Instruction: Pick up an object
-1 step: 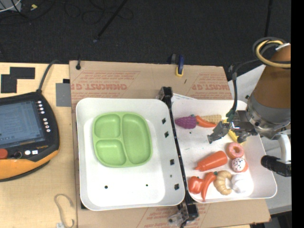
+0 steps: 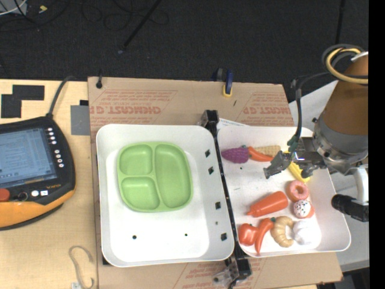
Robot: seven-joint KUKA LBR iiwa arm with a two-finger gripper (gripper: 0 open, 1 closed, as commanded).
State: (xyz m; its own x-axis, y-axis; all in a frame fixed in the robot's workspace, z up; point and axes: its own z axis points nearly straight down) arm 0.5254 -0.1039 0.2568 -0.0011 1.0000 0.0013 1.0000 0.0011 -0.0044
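Gripper (image 2: 278, 163) is hovering over the right bin (image 2: 343, 242) near a toy carrot (image 2: 267, 204) and pink donut (image 2: 296, 191). We're seeing nothing gripped; can't tell its state.

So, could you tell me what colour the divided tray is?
Light green, in the camera view.

From my feed it's evenly lit from overhead, white bins (image 2: 157, 253) bright with soft shadows, far floor (image 2: 180, 29) pretty dark, whole picture slightly soft and grainy.
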